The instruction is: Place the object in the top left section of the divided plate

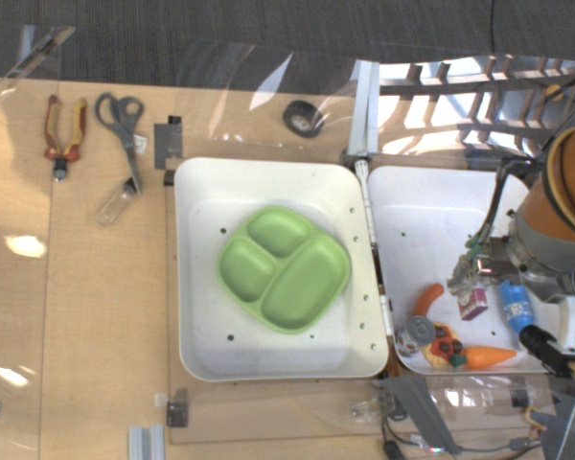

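From the overhead camera I've got the green divided plate sitting in the middle of the left bin, all three of its sections bare. Over in the right bin, the arm comes in from the right edge, orange band showing above grey. The gripper hangs low over the bin floor, just above a small maroon box; I cannot tell from this angle how it is set or whether it has hold of anything. Near it lie a red sausage-shaped piece, a blue bottle, a carrot, a grey round cap and a small multicoloured toy. On the bench to the left, I see pliers and scissors.
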